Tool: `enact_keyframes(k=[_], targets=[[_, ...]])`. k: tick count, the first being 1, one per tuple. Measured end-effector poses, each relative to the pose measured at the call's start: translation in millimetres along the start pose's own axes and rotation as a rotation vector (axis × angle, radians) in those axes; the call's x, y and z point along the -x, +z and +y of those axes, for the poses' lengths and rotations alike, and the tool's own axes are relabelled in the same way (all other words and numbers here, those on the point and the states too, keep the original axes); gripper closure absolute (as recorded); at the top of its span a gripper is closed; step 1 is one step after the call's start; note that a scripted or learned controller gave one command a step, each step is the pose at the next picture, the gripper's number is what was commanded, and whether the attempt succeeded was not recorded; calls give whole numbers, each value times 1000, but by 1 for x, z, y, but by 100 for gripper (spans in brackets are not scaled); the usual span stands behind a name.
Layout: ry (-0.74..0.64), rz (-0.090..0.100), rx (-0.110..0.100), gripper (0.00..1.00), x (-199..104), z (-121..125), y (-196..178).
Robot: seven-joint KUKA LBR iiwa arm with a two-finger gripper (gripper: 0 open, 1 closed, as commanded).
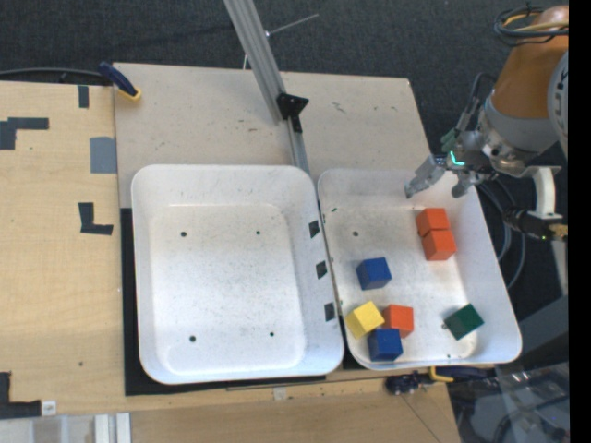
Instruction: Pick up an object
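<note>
- To my left, the left white bin (148,275) shows a speckled floor with small dark dots near its corners.
- A black mat (129,340) lies under that bin, its edge showing along the left and near sides.
- A grey metal bar (254,40) slants down from the top to a black bracket (292,106) above the gap between the bins.
- A blue and yellow clamp (120,80) sits at the far left corner of the pale board (203,123).
- Grey tape patches (102,154) mark the wooden bench (55,284).

pincer (436,185) hangs with fingers spread apart (nothing between them), wrist tilted
</note>
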State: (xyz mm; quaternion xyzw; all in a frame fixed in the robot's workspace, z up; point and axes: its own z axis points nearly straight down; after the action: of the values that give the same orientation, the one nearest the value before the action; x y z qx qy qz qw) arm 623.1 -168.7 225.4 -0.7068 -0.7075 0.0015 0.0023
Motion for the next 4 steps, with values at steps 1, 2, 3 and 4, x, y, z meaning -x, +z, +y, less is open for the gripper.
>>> enact_keyframes(k=[1, 2, 3, 4], targets=[[-1, -2, 4, 0, 0, 1, -3], [-1, -2, 0, 0, -5, -2, 42], [-1, -1, -2, 0, -16, -4, 100], [-1, -1, -1, 0, -17, -5, 137]])
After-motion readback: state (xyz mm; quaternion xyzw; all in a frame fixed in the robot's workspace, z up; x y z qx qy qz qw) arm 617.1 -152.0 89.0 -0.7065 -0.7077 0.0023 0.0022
